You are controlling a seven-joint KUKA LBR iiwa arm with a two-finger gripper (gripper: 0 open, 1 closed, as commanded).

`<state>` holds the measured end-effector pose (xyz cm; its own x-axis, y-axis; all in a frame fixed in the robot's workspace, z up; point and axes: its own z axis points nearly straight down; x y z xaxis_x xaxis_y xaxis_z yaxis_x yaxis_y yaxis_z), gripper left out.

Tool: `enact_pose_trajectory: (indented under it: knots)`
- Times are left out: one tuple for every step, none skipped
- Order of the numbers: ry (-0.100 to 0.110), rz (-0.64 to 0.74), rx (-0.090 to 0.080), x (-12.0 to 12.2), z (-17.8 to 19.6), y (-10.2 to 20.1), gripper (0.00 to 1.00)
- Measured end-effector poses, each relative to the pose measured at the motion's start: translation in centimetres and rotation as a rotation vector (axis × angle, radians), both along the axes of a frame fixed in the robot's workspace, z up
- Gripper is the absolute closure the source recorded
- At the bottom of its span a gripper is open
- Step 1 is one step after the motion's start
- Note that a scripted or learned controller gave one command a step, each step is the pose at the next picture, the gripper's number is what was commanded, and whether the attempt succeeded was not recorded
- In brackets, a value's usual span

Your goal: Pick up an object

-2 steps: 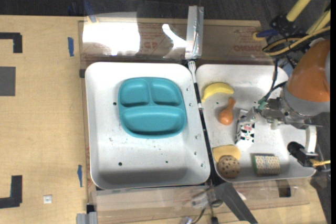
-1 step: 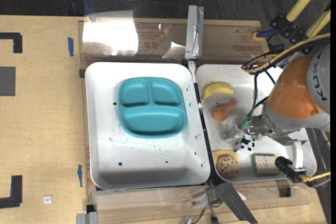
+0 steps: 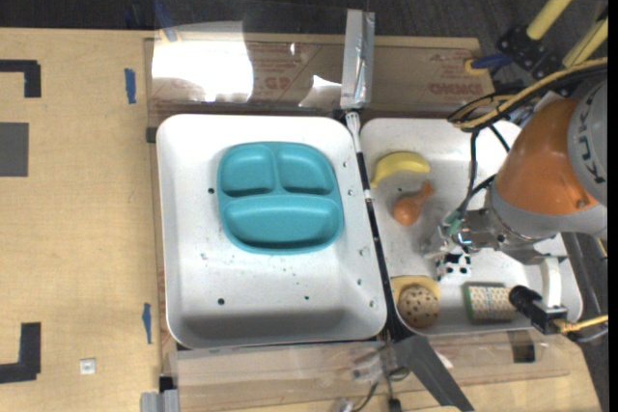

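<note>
Tool [image 3: 454,244]: low over the right bin [image 3: 439,138]; finger state unclear.
Arm [image 3: 546,174]: reaches in from right, orange band above wrist.
Carrot [image 3: 409,206]: orange, tapered, just left of tool.
Banana [image 3: 399,167]: yellow, curved, lying crosswise.
Plate [image 3: 280,196]: teal, three compartments, left bin [image 3: 188,236].

Teal tray [image 3: 280,196] in left bin [image 3: 183,236]; arm [image 3: 546,174] over right bin [image 3: 439,135].

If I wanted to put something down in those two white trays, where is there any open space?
The left bin has bare floor all around the teal divided plate, widest below it. The right bin is crowded: banana, orange piece, speckled ball, cylinder and the gripper. Only its top right corner looks bare.
</note>
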<state>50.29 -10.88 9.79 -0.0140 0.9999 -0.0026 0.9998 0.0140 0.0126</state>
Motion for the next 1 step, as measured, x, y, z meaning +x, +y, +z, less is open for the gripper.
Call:
enact_pose_trajectory:
  knots:
    - [0.009, -0.113, 0.006, 4.28, 8.82, 8.02, 1.0]
